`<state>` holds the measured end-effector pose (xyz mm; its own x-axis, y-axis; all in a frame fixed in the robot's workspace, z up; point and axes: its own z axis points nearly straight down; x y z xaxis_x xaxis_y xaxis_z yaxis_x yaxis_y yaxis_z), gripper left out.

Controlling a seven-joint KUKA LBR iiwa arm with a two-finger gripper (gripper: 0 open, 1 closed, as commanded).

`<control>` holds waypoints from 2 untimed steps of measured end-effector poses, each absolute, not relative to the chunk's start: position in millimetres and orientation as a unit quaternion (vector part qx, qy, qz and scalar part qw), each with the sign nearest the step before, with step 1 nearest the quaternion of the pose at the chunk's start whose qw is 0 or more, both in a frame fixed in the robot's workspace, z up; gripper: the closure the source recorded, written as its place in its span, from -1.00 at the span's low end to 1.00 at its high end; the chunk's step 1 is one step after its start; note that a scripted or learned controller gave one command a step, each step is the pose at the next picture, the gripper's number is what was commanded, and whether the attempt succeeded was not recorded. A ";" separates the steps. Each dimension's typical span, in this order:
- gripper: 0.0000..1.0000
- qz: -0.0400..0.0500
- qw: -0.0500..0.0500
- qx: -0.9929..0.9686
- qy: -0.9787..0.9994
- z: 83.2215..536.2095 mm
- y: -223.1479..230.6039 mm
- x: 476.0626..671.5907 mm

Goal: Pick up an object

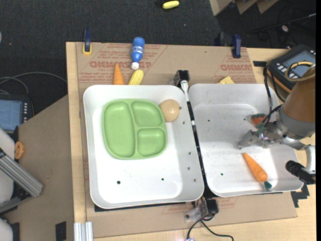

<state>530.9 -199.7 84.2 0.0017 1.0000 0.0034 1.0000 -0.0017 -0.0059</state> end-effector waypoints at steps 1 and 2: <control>-1.00 0.000 0.002 -0.708 -0.707 149.6 -189.2 476.8; -1.00 0.000 0.002 -0.707 -0.707 81.5 -174.0 478.4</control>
